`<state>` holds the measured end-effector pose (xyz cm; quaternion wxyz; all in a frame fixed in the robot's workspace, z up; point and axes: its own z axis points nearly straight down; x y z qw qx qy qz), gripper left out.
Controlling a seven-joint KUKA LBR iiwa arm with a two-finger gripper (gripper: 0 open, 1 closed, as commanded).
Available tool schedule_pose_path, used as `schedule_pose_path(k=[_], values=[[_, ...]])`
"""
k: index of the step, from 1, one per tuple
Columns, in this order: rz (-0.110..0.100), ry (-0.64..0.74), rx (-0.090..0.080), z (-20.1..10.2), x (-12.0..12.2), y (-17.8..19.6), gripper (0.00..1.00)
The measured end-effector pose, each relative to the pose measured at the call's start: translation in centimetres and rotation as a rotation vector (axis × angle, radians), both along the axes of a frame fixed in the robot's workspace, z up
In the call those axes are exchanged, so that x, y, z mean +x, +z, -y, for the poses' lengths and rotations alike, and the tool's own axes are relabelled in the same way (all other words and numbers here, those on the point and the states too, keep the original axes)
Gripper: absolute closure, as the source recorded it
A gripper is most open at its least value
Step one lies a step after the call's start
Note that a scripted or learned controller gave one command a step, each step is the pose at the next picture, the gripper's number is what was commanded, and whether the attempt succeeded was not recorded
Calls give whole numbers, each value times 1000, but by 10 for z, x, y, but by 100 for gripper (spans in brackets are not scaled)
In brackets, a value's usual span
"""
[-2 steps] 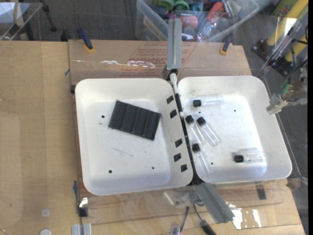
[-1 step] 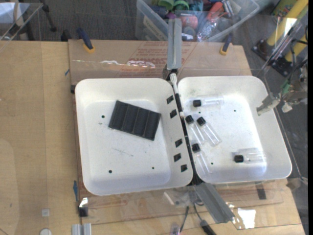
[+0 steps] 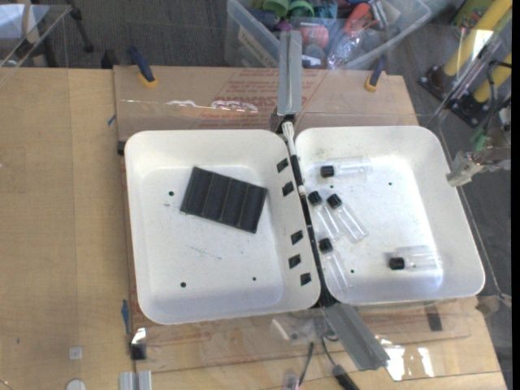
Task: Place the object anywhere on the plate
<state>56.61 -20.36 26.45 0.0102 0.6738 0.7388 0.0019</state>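
Note:
A black ridged rectangular plate point(image 3: 223, 199) lies flat in the left white bin point(image 3: 154, 291), toward its back middle, turned slightly askew. Several clear vials with black caps lie in the right white bin point(image 3: 455, 242). One vial point(image 3: 348, 168) rests near the back. Two vials point(image 3: 343, 216) sit side by side near the divider. Another vial point(image 3: 333, 262) lies against the left wall, toward the front. A further vial point(image 3: 413, 260) lies at the front right.
A rail with black clips point(image 3: 291, 210) runs between the bins. Cardboard point(image 3: 203, 88) lies under the bins' far side. A clear tub of colourful toys point(image 3: 325, 10) stands behind. Metal stands and cables point(image 3: 479, 96) crowd the right side. Wooden bench point(image 3: 57, 218) spreads to the left.

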Motion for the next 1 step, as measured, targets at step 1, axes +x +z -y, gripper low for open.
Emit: schedule_pose_path(k=[1], values=[[0,0,0,0,0,0,0]])
